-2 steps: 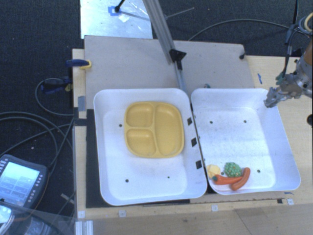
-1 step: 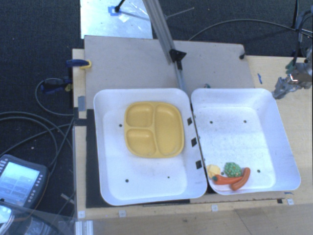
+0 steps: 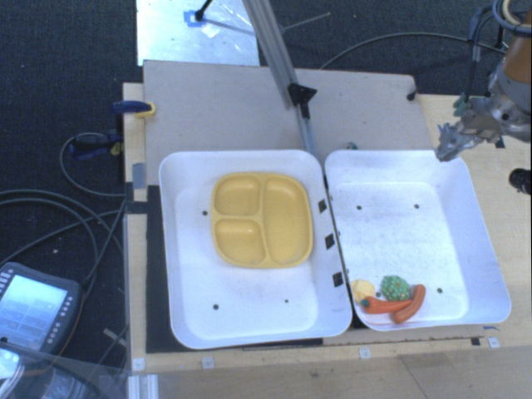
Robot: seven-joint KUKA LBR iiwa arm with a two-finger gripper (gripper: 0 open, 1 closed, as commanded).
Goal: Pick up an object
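- Pincer (image 3: 449,150) hovers above the right bin's (image 3: 478,214) far-right rim; whether open or shut, I cannot tell.
- Toy food cluster (image 3: 391,298) sits in that bin's near-left corner.
- Probably light, smooth plastic; the long red sausage (image 3: 411,304) looks easiest, gripped across its middle.

Tray (image 3: 263,219) in left bin (image 3: 187,306); toy food (image 3: 391,298) right bin (image 3: 474,248) near corner
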